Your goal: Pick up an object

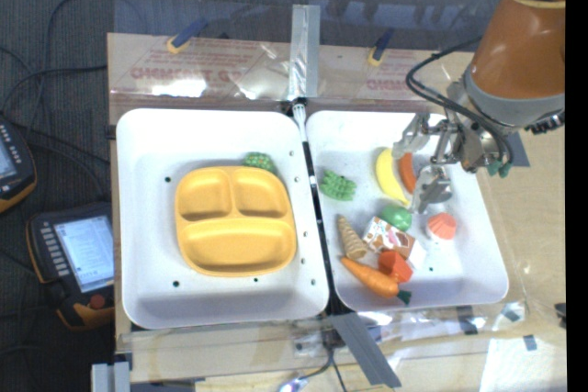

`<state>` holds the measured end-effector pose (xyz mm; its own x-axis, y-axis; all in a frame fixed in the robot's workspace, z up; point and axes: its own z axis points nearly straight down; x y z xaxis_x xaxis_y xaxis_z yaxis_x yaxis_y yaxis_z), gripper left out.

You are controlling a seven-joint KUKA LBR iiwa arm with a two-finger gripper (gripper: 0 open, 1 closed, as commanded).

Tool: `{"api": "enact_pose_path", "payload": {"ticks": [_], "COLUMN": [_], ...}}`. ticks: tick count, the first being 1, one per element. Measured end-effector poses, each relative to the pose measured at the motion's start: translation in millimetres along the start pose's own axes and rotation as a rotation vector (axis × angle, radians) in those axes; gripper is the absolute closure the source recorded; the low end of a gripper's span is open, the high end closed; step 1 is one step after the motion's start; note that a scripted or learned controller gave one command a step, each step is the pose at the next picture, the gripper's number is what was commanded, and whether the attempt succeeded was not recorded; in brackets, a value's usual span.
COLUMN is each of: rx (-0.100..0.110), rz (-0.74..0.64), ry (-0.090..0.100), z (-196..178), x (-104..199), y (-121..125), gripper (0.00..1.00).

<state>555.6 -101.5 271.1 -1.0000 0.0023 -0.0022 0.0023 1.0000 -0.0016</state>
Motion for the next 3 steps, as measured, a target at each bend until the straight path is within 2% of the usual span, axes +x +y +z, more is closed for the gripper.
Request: {"api": "enact_pose_path", "payload": {"ticks": [1, 2, 3], "rx": [-0.001, 0.002, 0.005], "rz": [0.152, 0.087, 0.085], "ry": [0.002, -0.013, -0.018], "z": [119.6, 180.6, 169.1], "x": [-38.5, -59.6, -61.5], "y": [-5.1, -6.4, -6.0], "gripper": [0.0, 0.0, 1.0]}}
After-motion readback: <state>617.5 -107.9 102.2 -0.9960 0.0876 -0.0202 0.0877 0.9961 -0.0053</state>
